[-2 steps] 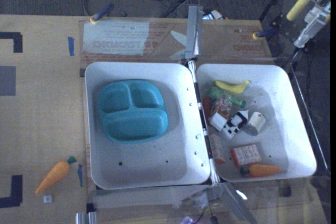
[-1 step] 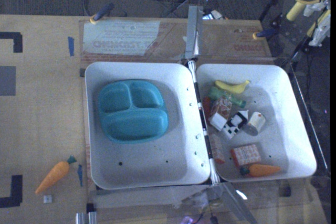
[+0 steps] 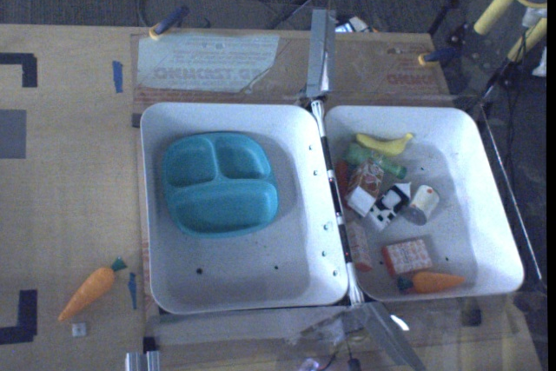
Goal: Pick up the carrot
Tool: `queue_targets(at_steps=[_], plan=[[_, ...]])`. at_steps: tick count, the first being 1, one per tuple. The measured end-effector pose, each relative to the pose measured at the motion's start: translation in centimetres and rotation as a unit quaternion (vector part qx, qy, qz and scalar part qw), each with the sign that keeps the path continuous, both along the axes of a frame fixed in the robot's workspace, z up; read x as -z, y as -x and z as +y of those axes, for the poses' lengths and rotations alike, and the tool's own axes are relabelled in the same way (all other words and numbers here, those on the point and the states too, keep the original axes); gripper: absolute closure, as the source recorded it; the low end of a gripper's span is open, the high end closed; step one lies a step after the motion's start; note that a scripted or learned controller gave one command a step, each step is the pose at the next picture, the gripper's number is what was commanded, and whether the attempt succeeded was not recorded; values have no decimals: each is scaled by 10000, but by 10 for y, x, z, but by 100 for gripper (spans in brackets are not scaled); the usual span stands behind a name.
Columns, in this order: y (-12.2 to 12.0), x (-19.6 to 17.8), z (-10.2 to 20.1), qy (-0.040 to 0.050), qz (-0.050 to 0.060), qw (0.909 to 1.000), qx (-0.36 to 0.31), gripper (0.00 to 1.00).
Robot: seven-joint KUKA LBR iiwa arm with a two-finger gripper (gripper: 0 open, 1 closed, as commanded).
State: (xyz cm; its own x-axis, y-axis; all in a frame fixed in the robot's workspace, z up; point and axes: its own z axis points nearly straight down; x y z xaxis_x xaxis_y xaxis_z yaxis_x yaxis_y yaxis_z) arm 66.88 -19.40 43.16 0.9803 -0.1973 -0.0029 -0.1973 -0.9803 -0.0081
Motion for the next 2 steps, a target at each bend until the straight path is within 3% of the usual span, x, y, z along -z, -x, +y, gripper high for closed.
queue_targets(at_steps=[2], plan=[[0,0,20,0,6,10000,3,0]])
